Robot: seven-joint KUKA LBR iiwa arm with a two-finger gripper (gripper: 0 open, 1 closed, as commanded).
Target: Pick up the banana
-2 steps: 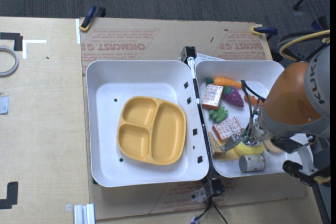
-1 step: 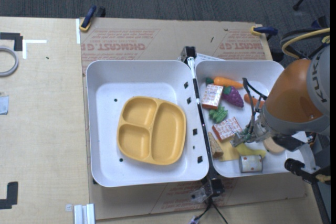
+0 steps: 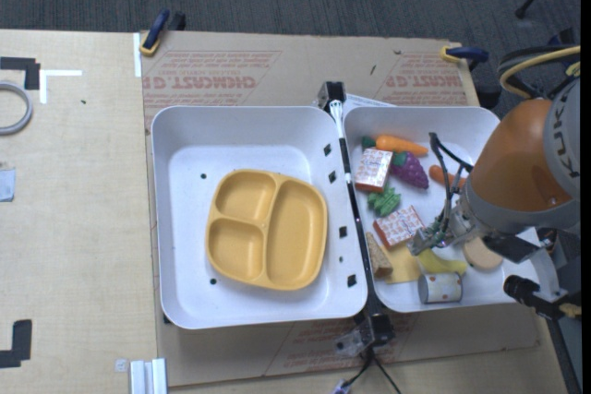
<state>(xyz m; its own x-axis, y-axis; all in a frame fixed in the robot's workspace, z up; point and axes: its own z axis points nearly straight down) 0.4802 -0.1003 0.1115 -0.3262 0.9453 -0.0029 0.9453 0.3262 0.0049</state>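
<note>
The banana (image 3: 444, 264) is a small yellow piece lying near the front of the right bin (image 3: 480, 119), just above a grey can (image 3: 441, 289). My gripper (image 3: 432, 239) hangs low over the bin, right above the banana's upper edge and next to a red-and-white box (image 3: 398, 225). The grey arm with its orange band (image 3: 515, 167) covers the right part of the bin. Whether the gripper touches the banana is unclear.
The right bin also holds a carrot (image 3: 401, 144), a purple eggplant (image 3: 412, 172), another red-and-white box (image 3: 372, 169), a green vegetable (image 3: 384, 199), a tan round piece (image 3: 483, 255) and a yellowish block (image 3: 380, 259). A yellow divided plate (image 3: 268, 229) lies in the left bin (image 3: 175, 198).
</note>
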